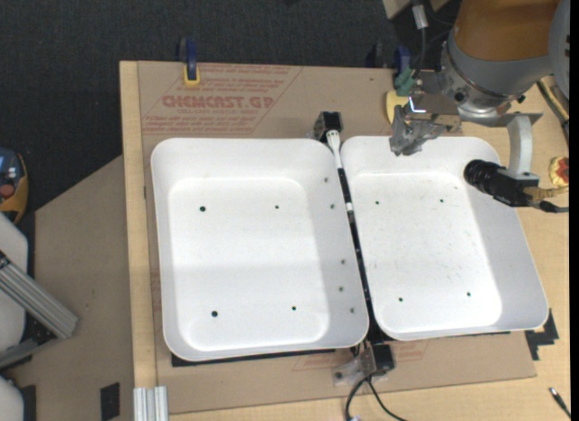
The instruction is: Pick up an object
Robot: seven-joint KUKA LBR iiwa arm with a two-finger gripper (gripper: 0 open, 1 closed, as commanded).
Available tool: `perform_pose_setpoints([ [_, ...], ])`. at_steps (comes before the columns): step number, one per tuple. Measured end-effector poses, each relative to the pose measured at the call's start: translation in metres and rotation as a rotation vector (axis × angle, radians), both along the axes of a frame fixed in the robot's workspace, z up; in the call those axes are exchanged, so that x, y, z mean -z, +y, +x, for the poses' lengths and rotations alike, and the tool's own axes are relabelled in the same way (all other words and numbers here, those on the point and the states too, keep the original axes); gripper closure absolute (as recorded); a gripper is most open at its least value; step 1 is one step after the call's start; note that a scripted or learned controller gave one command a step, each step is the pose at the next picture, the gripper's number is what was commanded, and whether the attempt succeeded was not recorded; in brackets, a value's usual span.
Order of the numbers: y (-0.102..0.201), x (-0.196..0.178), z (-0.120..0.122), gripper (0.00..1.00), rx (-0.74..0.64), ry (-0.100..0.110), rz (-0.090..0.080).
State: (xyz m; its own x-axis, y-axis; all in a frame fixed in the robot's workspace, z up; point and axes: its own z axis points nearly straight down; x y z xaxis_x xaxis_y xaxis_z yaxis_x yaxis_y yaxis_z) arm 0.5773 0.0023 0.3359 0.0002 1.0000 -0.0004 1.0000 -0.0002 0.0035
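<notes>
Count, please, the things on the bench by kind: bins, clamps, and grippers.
White bins: 2, the left bin and the right bin.
Blue clamps at the far edge of the board: 2, one and another.
Grippers: 1.
Total: 5.

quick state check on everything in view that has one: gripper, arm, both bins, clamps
gripper: over the far edge of the right bin, nothing seen between its fingers
arm: reaching in from the right, above the right bin's far corner
left bin: flat on the bench, beside the right bin
right bin: flat on the bench
blue clamp: on the board's far edge
</notes>
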Motion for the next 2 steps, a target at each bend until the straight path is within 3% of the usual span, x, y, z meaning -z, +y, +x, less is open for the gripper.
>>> perform_pose_setpoints([
  [1, -0.003, -0.004, -0.01, 1.0, 0.001, 0.004, 0.001],
  [2, -0.023, -0.043, -0.036, 1.0, 0.002, -0.003, -0.001],
])
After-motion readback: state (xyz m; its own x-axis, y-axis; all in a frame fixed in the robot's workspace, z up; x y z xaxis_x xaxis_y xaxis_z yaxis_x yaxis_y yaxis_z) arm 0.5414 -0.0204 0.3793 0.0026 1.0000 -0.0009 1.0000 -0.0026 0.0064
